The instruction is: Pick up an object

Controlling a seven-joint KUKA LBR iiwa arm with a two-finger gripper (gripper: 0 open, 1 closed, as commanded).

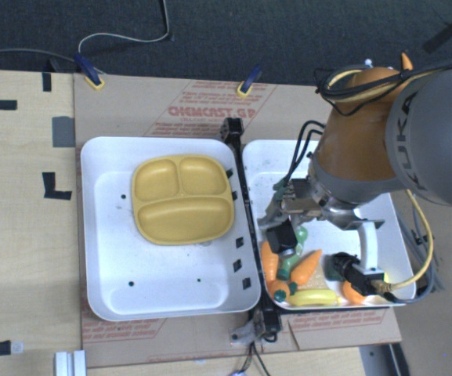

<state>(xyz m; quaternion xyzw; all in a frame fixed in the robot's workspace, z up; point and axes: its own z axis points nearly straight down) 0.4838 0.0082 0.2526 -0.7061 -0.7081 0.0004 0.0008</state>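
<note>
**Arm Over the Right Bin**

Looming closest to the lens, the grey arm (414, 131) with its orange band reached in over the right bin. Going left to right: black tape marks dotted the bench (22, 210); brown cardboard (210, 108), clipped at its far edge, lay under both bins. The left bin (100, 233) held a yellow divided plate (184, 198). In the right bin (398, 210), toy carrots (305, 266) and a yellow banana (316, 296) clustered along the near wall. The gripper (284, 229) hung just above them; its grasp could not be told.

A cardboard-covered bench (202, 108) bears two white bins (100, 210) side by side.
</note>
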